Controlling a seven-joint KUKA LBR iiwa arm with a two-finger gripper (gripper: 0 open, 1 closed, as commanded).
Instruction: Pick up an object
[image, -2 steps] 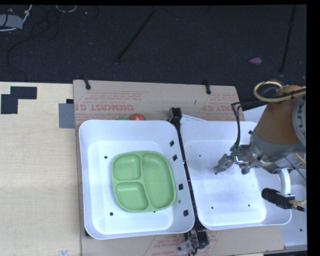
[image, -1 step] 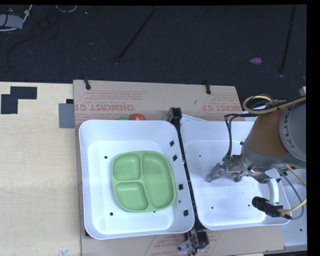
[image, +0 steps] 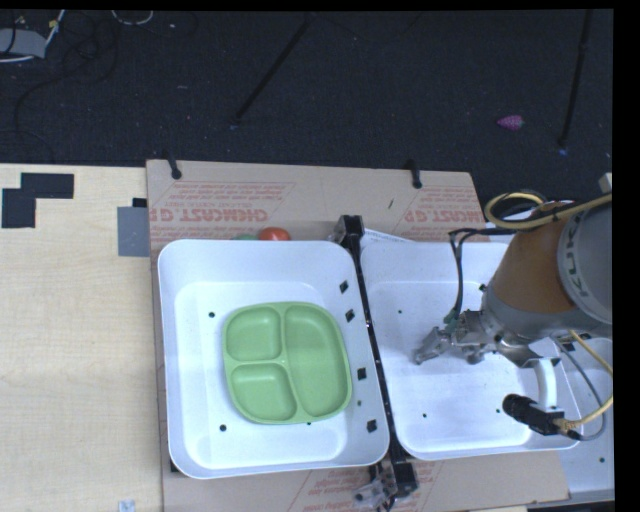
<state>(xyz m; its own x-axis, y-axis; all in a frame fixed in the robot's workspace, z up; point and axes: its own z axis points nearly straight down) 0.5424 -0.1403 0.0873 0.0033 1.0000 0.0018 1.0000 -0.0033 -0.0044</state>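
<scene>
Arm: the grey arm (image: 560, 275) with its orange band was seen reaching in from the right of the frame, bent low over the right bin (image: 420, 290).
Gripper: the gripper (image: 432, 348) was placed at centre-right of the frame, close to the right bin's floor.
Jaws: whether they were spread or pressed together could not be told; the metal parts were too small and cluttered to be read, and nothing was seen between them.
Task's thing: the one clear candidate, a green divided plate (image: 287, 362), lay flat in the middle of the left bin (image: 190, 290), left of centre in the frame and well apart from the gripper.
Other object: a small red-orange thing (image: 274, 235) was glimpsed just behind the left bin's upper rim; its nature could not be made out.
Stage: judged as a descent or a probe in the right bin, with no pick yet made.
Risk: a closing on bare bin floor was likely, since no object was seen under the gripper.
Risk: should the plate be tried, its low flat rim would probably offer little purchase, and a slip or a scrape against the bin was to be expected.
Risk: the loose cables (image: 505, 207) near the wrist might be snagged by a wide swing.
</scene>
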